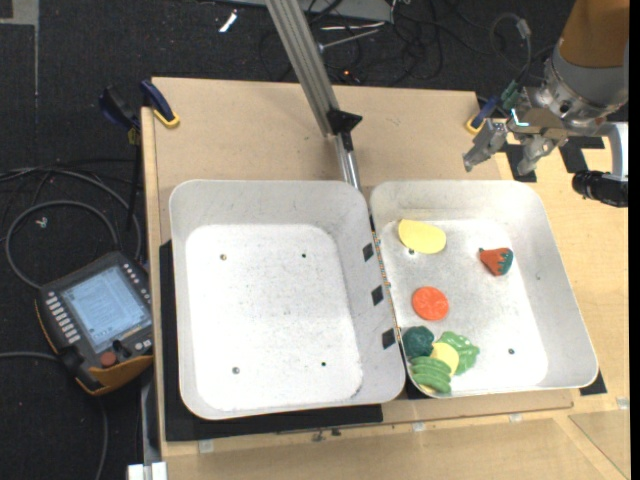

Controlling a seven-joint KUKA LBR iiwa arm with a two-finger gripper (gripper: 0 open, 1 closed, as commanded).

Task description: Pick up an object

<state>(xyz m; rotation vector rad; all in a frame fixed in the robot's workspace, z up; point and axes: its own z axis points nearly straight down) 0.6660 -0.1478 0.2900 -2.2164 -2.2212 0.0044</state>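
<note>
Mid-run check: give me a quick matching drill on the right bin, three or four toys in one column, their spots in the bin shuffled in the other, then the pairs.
Things:
1. yellow toy
2. strawberry
3. orange disc
4. green pile

Places in the right bin:
A. near corner by the divider
B. middle
C. far side, next to the divider
D. toward the right wall

Pairs: 1-C, 2-D, 3-B, 4-A
</note>
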